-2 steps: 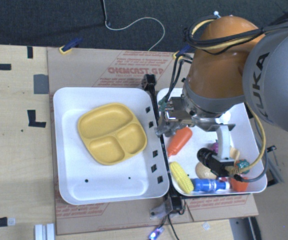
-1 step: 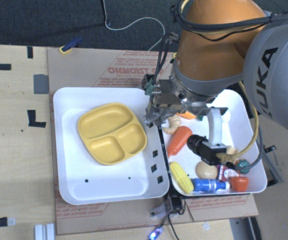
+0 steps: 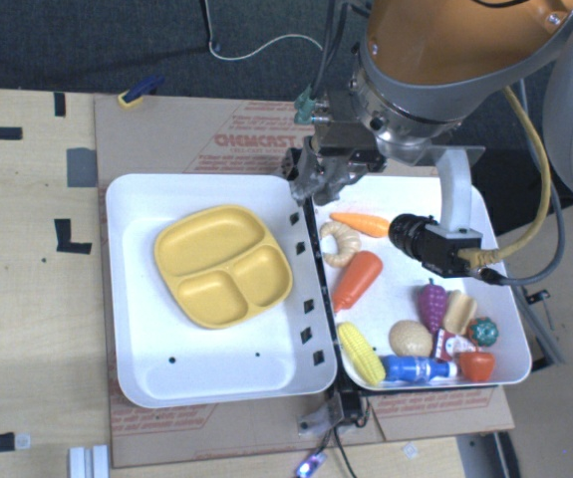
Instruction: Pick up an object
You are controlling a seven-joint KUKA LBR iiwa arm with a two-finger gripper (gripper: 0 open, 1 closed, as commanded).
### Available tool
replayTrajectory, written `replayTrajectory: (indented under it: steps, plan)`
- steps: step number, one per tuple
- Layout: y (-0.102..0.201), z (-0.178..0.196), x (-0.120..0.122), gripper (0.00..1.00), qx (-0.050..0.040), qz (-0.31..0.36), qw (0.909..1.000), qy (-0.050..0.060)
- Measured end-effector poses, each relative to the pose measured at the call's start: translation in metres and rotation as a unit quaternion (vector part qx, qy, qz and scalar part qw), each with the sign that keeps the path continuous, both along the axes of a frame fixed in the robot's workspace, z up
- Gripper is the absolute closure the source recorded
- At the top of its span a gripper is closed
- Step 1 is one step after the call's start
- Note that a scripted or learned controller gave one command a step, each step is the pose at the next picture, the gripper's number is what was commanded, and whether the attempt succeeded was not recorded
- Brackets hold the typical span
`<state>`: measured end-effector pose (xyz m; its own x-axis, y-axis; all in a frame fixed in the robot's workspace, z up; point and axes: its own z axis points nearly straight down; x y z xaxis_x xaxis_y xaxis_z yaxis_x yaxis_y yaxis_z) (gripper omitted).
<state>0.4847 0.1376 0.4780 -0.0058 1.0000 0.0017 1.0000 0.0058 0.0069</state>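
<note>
My gripper (image 3: 309,180) hangs over the far end of the wall between the two bins, just left of a small orange carrot (image 3: 362,224). Nothing shows in its grasp. The right bin (image 3: 501,267) holds the toy foods. Below the carrot lie a beige ring-shaped pastry (image 3: 339,243) and a red-orange pepper (image 3: 356,278). Nearer the front are a yellow corn cob (image 3: 361,353), a blue bottle (image 3: 417,369), a tan potato (image 3: 411,339), purple grapes (image 3: 432,305) and a red tomato (image 3: 477,365).
A yellow divided plate (image 3: 223,265) lies in the left bin (image 3: 137,347). A black camera on a white bracket (image 3: 431,243) juts over the right bin's middle. A teal ball (image 3: 483,332) and a beige piece (image 3: 458,313) sit at the right.
</note>
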Motion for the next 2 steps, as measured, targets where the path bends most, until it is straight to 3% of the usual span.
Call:
replayTrajectory:
  steps: [1, 2]
  plan:
    - [0.013, -0.125, 0.001, 1.0, -0.0041, -0.002, 0.9999, 0.012]
    - [-0.055, -0.18, -0.002, 1.0, -0.0036, -0.006, 0.9999, 0.009]
